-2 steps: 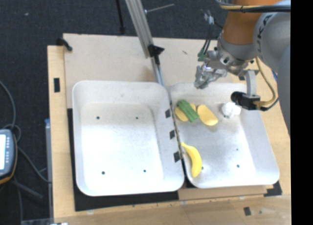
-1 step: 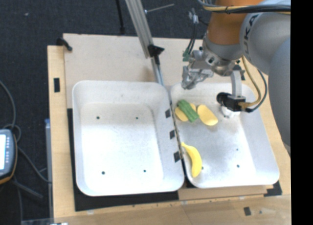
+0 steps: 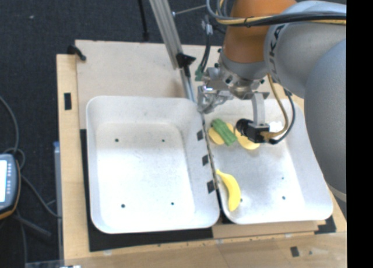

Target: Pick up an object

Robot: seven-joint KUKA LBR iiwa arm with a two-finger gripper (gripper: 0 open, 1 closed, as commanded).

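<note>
In the right bin point(image 3: 303, 200), near its left wall: a small yellow banana point(image 3: 229, 190), lying lengthwise along the divide, clear of everything else. Farther back in the same bin, a green piece point(image 3: 223, 131) resting across a pale yellow one point(image 3: 215, 137), the two touching; just to their right another yellow piece point(image 3: 249, 142), partly covered by a black fitting point(image 3: 252, 128) on a cable. Above the far left corner of that bin, the gripper point(image 3: 208, 101), hanging low under the grey arm point(image 3: 303, 45) with its orange band, just beyond the green piece and apart from it. Impossible to tell from this slanted view whether open or closed; nothing seen held. To the left, the left bin point(image 3: 99, 112). Judging by look alone: toy fruit, probably light plastic or foam, smooth and likely a little slippery, not fragile. Best bet the banana: alone, unobstructed, though close to the wall. Best taken across its narrow middle, closing on the two long sides, not end to end, where the curve and taper would likely let it squirt out. Green piece nearer the gripper, but stacked and apt to roll off its neighbour when pinched.
</note>
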